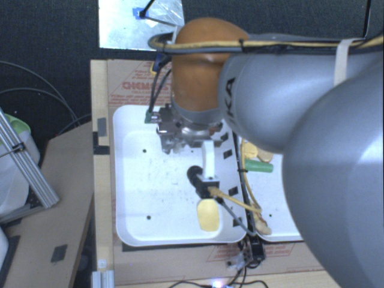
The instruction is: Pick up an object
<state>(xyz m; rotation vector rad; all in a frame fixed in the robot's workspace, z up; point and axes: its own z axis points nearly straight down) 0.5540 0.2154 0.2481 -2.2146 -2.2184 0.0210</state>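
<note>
A pale yellow rounded block (209, 215) lies near the front right corner of the left bin (135, 179). My gripper (174, 141) hangs below the orange wrist band over the back middle of that bin, well behind the yellow block. From above, the wrist body covers its tips. In the right bin (279, 221) a green piece (259, 167) lies beside yellow pieces (251, 152), and a tan piece (262, 224) sits near the front edge.
The big grey arm covers most of the right bin. The left bin's floor carries dark specks. A cardboard sheet (129, 83) lies under both bins. A metal frame (24, 167) stands at the left of the bench.
</note>
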